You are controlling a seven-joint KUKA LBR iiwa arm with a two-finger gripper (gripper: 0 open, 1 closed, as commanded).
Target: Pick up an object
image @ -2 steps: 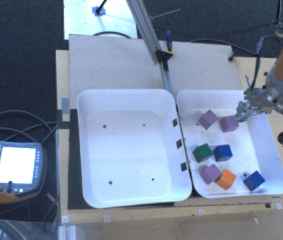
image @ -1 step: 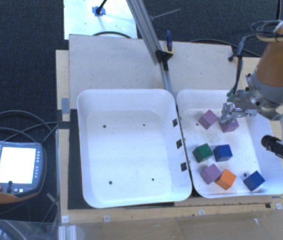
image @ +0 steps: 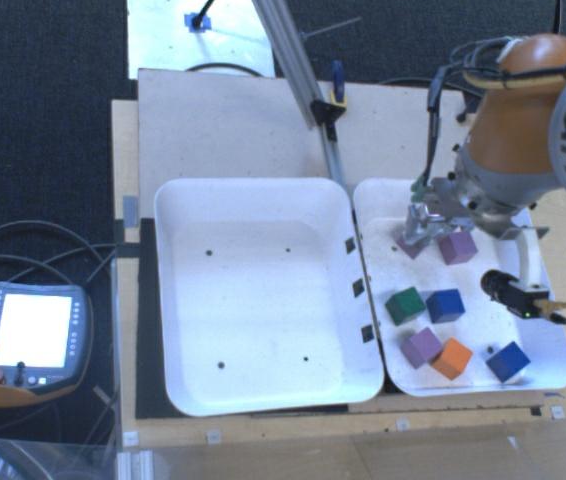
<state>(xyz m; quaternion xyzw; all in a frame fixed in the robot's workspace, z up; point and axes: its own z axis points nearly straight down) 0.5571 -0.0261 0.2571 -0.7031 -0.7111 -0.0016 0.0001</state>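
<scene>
The arm reaches in from the right, and its pincer [image: 418, 230] is down inside the right bin [image: 563, 368], near that bin's far left corner. From here I cannot tell how far it is open or whether anything sits in its grip. Its tip meets a purple block [image: 412, 247], and a second purple block [image: 457, 246] lies just beside it. Nearer me sit a green block [image: 404, 305] and a blue block [image: 445, 305], then another purple block [image: 422, 346], an orange block [image: 452, 358] and a second blue block [image: 508, 361]. The left bin [image: 263, 288] sits alongside on the counter [image: 223, 118].
</scene>
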